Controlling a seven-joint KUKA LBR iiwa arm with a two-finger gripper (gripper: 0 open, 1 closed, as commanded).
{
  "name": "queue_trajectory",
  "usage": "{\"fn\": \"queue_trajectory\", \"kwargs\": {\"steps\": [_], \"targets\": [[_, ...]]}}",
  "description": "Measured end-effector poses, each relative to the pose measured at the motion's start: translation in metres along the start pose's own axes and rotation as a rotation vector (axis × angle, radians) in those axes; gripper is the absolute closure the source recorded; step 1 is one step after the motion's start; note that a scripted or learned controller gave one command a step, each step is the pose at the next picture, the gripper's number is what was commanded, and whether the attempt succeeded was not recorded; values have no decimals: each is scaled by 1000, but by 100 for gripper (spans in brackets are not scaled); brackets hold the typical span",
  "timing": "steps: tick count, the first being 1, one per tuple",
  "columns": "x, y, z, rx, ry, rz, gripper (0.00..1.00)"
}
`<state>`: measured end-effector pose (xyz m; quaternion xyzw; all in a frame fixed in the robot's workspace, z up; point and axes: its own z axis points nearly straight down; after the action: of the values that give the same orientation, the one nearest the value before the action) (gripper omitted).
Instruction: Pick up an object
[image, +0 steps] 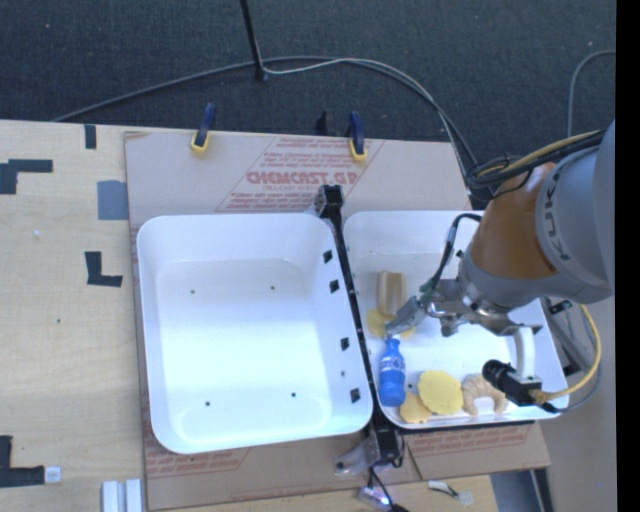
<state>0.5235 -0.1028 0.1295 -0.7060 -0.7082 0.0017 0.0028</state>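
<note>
1. Camera view: gripper (403, 320) hangs over right bin (400, 228), fingers (398, 324) too blurred to tell if spread or shut.
2. Tan block (388, 290) at its 12 o'clock.
3. Blue bottle (391, 372) at 6.
4. Yellow disc (439, 392) & beige toy (481, 393) toward 4–5.
5. Left bin (160, 240) at 9.

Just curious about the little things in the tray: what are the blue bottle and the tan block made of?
The bottle looks like glossy blue plastic with a white cap. The block looks like matte, pale, unpainted wood, though foam can't be ruled out.
</note>
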Motion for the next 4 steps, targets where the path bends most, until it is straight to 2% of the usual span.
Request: {"fn": "queue_trajectory", "kwargs": {"steps": [1,2,3,4], "targets": [[7,61,46,-5,-2,1,0],[7,-7,44,-7,-2,4,0],[9,47,44,-8,-2,1,0],[9,3,44,-8,-1,4,0]]}}
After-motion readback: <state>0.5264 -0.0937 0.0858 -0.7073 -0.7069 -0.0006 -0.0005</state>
